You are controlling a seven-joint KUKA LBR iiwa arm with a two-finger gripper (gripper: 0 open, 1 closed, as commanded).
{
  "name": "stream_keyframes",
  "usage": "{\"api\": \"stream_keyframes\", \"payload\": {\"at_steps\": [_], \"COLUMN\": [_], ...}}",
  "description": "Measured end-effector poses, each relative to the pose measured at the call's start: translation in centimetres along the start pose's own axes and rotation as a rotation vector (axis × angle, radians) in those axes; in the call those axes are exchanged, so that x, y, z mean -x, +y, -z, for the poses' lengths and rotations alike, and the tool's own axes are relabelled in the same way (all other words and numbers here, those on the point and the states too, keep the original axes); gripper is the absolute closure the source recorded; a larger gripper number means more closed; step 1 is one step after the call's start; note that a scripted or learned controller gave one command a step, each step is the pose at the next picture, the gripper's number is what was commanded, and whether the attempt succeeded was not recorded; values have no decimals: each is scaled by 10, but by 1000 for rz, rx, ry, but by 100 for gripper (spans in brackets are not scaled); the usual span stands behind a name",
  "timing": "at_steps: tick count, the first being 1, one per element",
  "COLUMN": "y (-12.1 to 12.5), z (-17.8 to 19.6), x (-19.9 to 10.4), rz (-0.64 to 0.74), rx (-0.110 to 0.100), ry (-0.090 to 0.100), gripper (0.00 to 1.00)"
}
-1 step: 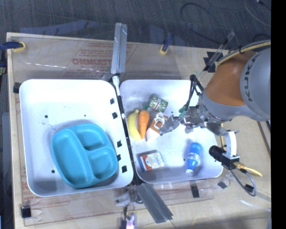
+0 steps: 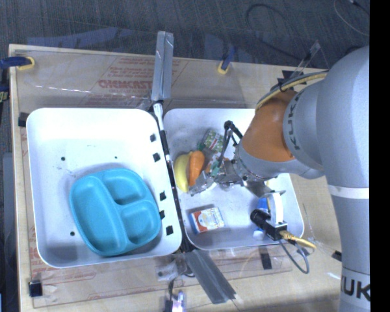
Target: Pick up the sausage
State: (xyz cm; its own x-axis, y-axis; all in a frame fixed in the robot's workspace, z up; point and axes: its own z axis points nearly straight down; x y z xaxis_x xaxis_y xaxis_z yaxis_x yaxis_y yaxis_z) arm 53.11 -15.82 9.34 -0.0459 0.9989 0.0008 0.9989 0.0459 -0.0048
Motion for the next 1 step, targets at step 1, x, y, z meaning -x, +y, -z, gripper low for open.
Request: {"api": "stream_keyframes", "payload": {"at_steps": [1], "y": [26], "z": [22], "x": [53], "rz": [22], "rx": [4], "ry": [-1], "gripper": [0]}}
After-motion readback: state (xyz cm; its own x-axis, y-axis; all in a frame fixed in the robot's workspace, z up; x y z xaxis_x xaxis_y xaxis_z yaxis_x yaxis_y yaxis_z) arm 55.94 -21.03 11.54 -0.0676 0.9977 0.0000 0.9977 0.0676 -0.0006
